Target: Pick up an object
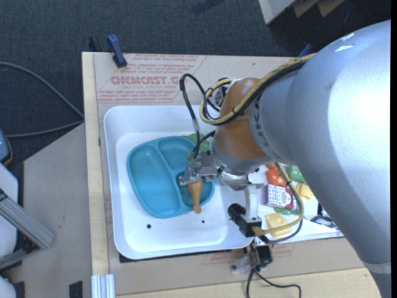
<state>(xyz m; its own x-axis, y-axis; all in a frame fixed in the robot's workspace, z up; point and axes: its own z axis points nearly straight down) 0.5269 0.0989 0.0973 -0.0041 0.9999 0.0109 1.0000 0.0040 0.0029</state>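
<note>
In the left white bin lies a blue divided plate. My gripper hangs over the plate's right edge, reaching down from the orange wrist band. Its fingers are shut on the thick end of a small orange carrot-shaped piece. The piece points down toward the bin's near side, over the plate's rim. The big grey arm covers most of the right bin.
A green item peeks out behind the gripper at the plate's far edge. The right bin holds a red piece, a purple packet, yellow pieces and a green one. A blue clamp sits on the bench's far left corner.
</note>
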